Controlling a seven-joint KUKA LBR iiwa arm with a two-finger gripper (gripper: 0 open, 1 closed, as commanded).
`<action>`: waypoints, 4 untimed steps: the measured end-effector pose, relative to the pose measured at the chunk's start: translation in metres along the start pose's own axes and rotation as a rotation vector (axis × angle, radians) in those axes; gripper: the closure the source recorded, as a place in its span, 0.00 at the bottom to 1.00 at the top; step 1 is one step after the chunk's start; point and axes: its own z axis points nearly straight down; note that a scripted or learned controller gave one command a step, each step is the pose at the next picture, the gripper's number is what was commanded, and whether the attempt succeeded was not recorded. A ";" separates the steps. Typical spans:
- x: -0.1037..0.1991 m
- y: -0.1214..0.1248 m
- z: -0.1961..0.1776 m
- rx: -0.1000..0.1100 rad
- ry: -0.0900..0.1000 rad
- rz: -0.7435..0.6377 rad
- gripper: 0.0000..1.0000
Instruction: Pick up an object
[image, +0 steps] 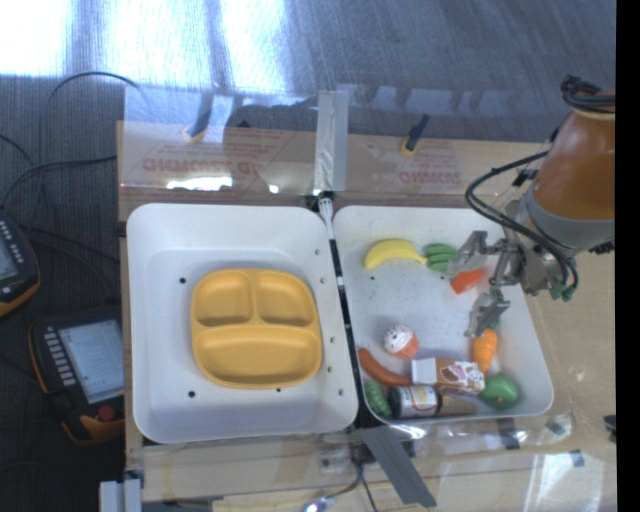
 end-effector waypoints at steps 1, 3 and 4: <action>0.012 -0.030 0.114 0.004 -0.028 0.109 0.00; -0.103 -0.072 0.143 0.001 -0.011 0.312 0.00; -0.054 -0.073 0.143 -0.001 -0.015 0.408 0.00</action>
